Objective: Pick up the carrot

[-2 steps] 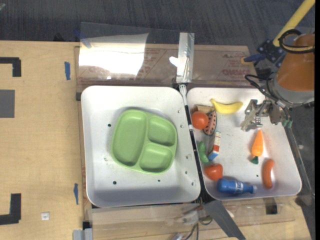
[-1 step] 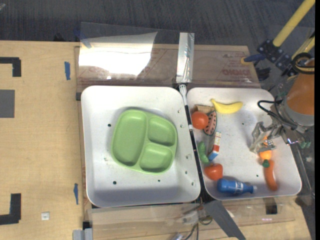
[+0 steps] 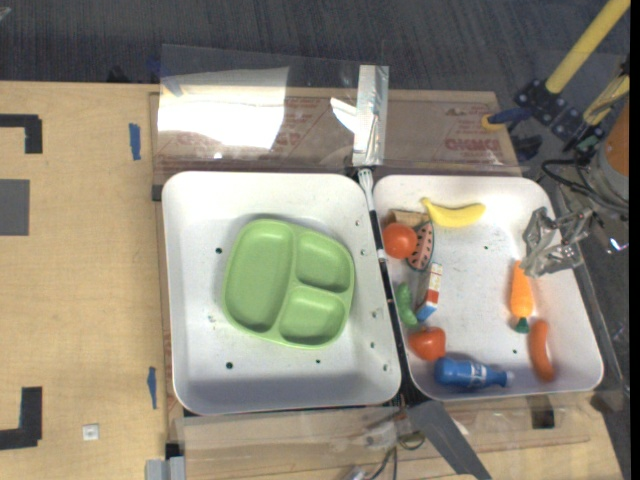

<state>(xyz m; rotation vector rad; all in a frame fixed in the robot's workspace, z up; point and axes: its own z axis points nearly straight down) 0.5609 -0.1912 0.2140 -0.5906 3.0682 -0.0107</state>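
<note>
Two shallow white bins (image 3: 190, 268) sit before you on tan board. Your left bin holds one green divided plate (image 3: 290, 281). Your right one holds one orange carrot (image 3: 521, 292) by its right wall, directly beneath the metal gripper (image 3: 545, 253); finger opening cannot be told.

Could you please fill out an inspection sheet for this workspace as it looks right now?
Surface: two white bins side by side; left bin, right bin.
Job's things: carrot lies in the right bin near its right wall.
Clutter: green divided plate in the left bin; banana, two tomatoes, blue bottle, sausage in the right bin.
Grippers: gripper just above the carrot's top; grip state unclear.
Cables: dark cables at the right.
Surroundings: wooden bench.
</note>
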